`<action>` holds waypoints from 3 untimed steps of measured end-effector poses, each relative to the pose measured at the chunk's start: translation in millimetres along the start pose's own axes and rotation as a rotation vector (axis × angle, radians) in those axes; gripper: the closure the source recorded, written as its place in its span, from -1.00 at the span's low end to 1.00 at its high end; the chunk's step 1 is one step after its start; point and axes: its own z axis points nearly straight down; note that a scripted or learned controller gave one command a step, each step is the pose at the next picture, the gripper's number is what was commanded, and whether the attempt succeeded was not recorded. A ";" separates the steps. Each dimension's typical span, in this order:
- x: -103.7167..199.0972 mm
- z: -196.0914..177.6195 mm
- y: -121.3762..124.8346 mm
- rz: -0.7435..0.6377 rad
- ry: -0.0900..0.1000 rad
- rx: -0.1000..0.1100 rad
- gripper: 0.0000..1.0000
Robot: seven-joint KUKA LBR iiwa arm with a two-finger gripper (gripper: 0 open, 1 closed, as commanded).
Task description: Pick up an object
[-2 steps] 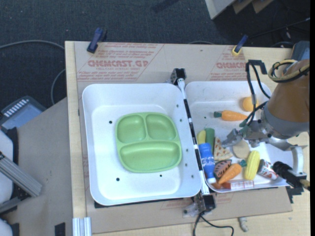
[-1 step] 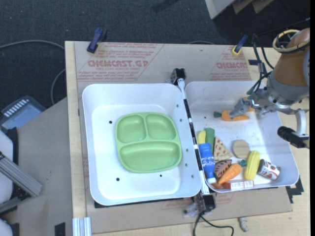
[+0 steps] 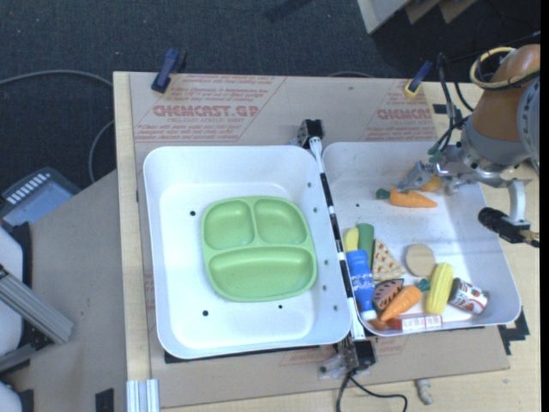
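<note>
An orange toy carrot (image 3: 414,200) with a green top lies in the upper part of the right bin (image 3: 502,256). My gripper (image 3: 424,177) hangs just above and behind it, close to the carrot's thick end. I cannot see anything held in it. The grey arm with its orange band (image 3: 506,101) comes in from the upper right.
Along the right bin's lower half lie a blue tube (image 3: 358,277), a pizza slice (image 3: 386,260), a round cookie (image 3: 420,258), a corn cob (image 3: 439,286), a small can (image 3: 468,298) and a second carrot (image 3: 401,303). The left bin (image 3: 171,196) holds a green divided plate (image 3: 257,247).
</note>
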 end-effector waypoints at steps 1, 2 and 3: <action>40.0 9.5 9.2 0.001 0.002 0.015 -1.00; 38.8 0.5 7.8 0.001 0.000 0.022 1.00; 38.4 1.5 6.2 0.002 0.001 0.028 -1.00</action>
